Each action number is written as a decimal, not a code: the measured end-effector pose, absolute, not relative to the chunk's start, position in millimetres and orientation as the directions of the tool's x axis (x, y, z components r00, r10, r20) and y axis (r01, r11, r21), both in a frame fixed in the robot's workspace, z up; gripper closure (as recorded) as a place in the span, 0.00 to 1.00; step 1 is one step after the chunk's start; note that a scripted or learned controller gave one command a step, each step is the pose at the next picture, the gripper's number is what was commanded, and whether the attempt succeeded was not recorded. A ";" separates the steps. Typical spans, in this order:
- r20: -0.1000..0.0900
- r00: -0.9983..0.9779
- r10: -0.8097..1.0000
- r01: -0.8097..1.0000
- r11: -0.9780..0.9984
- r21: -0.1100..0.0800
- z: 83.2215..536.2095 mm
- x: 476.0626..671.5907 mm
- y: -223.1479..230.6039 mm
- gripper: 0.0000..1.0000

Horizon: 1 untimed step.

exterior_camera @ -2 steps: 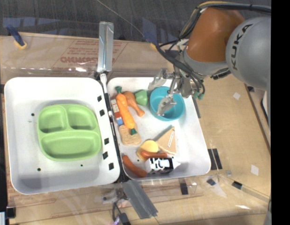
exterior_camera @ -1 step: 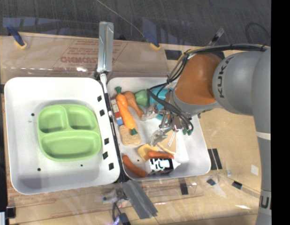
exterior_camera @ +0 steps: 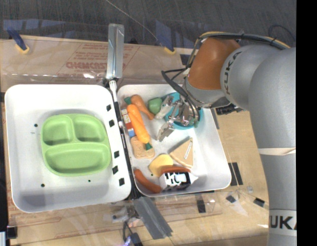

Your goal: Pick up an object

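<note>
Grey arm casing [exterior_camera: 261,81] shows you the letters "KUKA" beside its orange band. Red print on the surface [exterior_camera: 86,60] is too faint to read. Your claw [exterior_camera: 171,122] hangs in the right bin [exterior_camera: 215,152], fingers apart, gripping nothing, just beside the long carrot [exterior_camera: 138,124]. Toys crowd that bin's left wall; its right side lies bare.

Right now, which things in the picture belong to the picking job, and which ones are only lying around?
Belong to the job:
gripper
right bin
carrots
green vegetable
sandwich wedge
sausage

Just lying about:
left bin
green divided plate
</note>
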<state>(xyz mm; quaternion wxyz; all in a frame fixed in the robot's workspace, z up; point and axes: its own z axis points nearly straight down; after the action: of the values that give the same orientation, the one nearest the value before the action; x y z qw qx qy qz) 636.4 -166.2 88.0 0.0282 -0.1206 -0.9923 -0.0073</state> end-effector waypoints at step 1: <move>-0.001 -0.916 0.401 0.401 0.916 0.005 158.4 591.1 -162.1 0.00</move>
<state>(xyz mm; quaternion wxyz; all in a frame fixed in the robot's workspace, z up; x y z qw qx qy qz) 591.1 -162.1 158.4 -0.0008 -0.2050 -0.9788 -0.0024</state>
